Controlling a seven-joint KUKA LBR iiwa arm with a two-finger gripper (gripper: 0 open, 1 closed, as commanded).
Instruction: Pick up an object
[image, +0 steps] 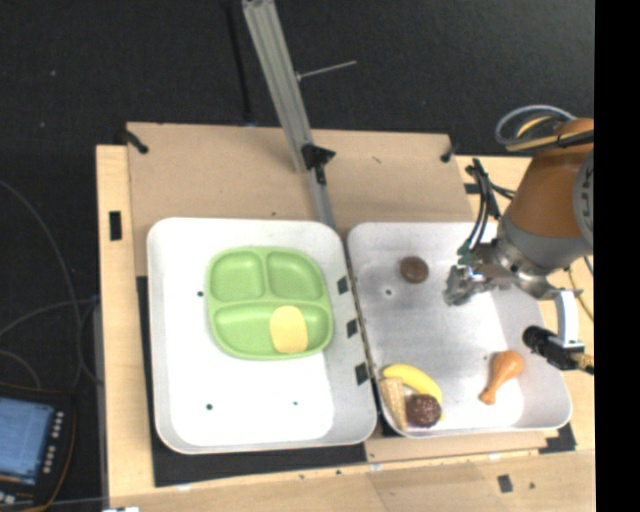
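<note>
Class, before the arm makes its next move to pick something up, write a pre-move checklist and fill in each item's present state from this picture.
1. Targets present in right bin: ok. Brown puck, drumstick, banana and dark ball lie there.
2. End effector over that bin: ok, beside the puck.
3. Puck stands free for a grasp: ok, bare floor around it.
4. Banana and ball separable: not ok, they touch in the bin's corner.
5. End effector carrying nothing: cannot tell.
6. Left bin contents out of the way: ok, green tray with yellow piece.
</note>
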